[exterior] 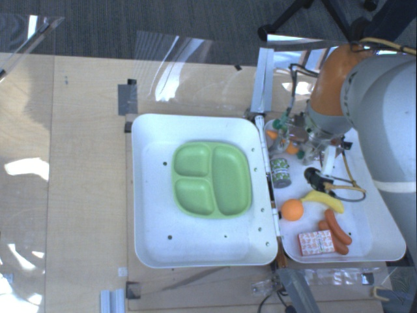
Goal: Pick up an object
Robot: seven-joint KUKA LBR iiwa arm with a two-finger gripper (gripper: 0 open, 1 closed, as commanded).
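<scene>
Camera view: one banana (324,201), one orange (292,210), two sausages (336,232); fingers' (294,140) state unclear.

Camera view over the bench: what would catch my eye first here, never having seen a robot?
The bright green three-compartment plastic plate lies alone in the middle of the left white bin. The bulky grey arm with its orange band leans over the right white bin, where a round orange fruit, a yellow banana and red sausages lie scattered.

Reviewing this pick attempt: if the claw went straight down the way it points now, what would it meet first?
Probably the cluster of small items at the far end of the right bin, just beside the claw. Depth is unclear, so it could reach bare bin floor instead.
</scene>
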